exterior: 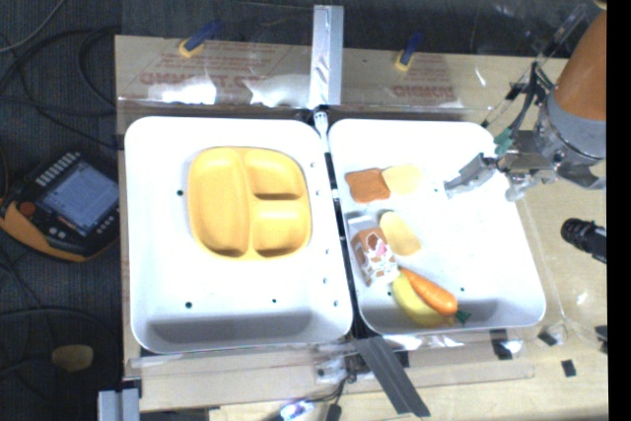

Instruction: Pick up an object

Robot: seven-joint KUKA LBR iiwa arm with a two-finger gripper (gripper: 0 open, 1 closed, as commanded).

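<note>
Several toy foods lie in the left half of the right bin (513, 261): a brown toast slice (366, 184), a pale yellow piece (401, 177), a pale oval piece (400, 234), a brown and white item (373, 252), and an orange carrot (432, 292) resting on a yellow fruit (412, 305). My gripper (489, 179) hangs over the bin's upper right part, to the right of the toast and apart from all the foods. Its fingers stand spread, open, with nothing between them.
The left bin (158, 242) holds a yellow divided plate (249, 200). A metal divider (340, 242) separates the bins. The grey arm with its orange band (584, 84) enters from the right. A handheld pendant (61, 204) lies off the bench at left.
</note>
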